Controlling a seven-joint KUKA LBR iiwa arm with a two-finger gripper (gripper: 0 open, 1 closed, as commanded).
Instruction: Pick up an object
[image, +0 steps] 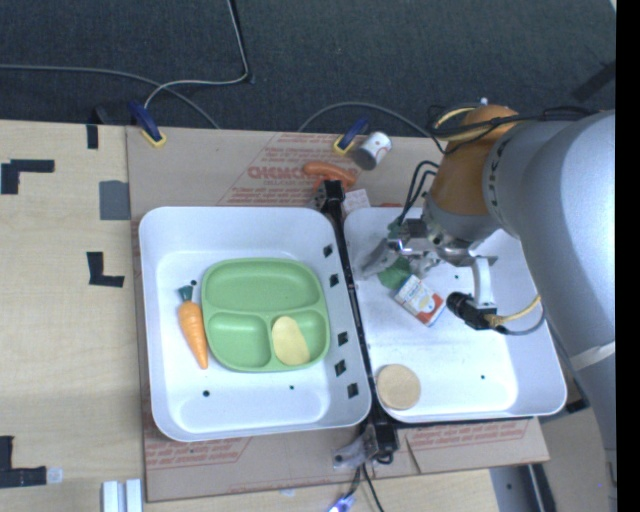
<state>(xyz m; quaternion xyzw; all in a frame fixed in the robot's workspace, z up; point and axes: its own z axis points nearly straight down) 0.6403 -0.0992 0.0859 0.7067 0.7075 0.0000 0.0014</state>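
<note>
Gripper (400, 262) is low in right bin (500, 385), over a green item (396, 272) lying next to a small white/orange carton (418, 299). Jaw opening: can't tell, wrist blocks it. Nothing visibly held.

Risks, my judgement:
- items touching → pinch may catch both or push the carton off
- close to the bin divider (345, 275) → finger could clip the wall
- round tan disc (398, 385) well apart, no issue

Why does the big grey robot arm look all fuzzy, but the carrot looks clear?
In the camera view, the arm sits close to the lens, so it blurs and catches soft glare; the carrot lies farther down in the left bin, sharp under even light.
</note>
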